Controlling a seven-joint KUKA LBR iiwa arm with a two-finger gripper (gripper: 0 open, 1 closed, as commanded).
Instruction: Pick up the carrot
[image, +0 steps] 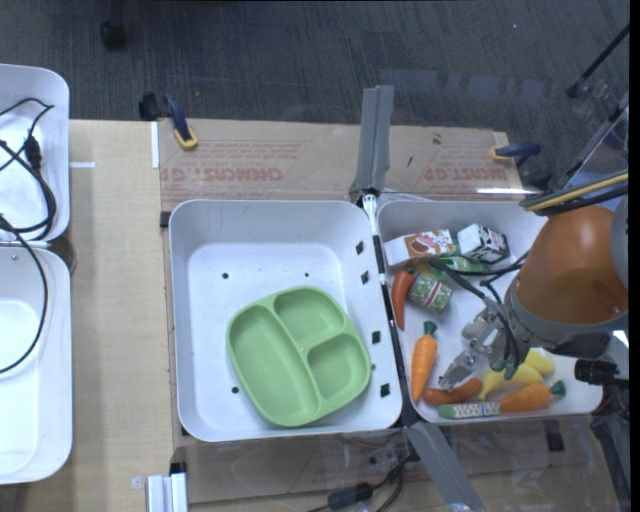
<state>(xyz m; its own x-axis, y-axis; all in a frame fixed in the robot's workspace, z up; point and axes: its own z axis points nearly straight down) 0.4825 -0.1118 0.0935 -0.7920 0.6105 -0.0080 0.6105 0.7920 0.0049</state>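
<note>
An orange carrot (423, 361) with a green top lies upright-ish along the left side of the right bin (395, 222). My gripper (463, 370) hangs low in that bin just right of the carrot, its metal fingers (470, 352) pointing down-left among the toy foods. A second carrot-like orange piece (524, 399) lies near the bin's front right. Another orange piece (452, 393) lies just under the fingertips. Nothing shows clearly between the fingers.
The left bin (200, 240) holds a green divided plate (298, 355). The right bin also holds a red-orange pepper (400, 292), a green can (432, 289), small boxes (456, 242) and yellow pieces (536, 365). The arm's orange band (575, 265) overhangs the right bin.
</note>
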